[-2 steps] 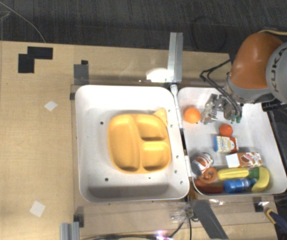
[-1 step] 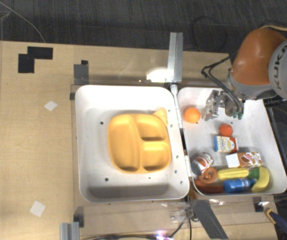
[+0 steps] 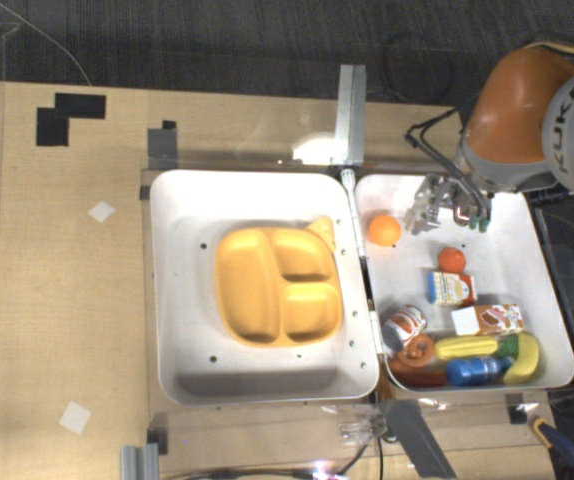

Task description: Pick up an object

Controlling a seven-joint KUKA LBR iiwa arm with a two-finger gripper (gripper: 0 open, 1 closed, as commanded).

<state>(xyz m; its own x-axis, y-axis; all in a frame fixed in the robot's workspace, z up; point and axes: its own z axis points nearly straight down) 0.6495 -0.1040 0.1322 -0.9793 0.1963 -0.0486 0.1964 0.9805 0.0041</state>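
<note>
Right bin, far half: open floor around the orange ball (image 3: 384,229).
Right bin, near end: toys (image 3: 464,346) crowded together.
Left bin: yellow tray (image 3: 276,284) covers the middle.

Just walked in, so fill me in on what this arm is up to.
The arm's gripper hangs over the far end of the right bin, close to an orange ball, and nothing shows between the jaws. The toy food, a small tomato and a banana among it, lies in that bin. The left bin holds a yellow divided tray.
</note>
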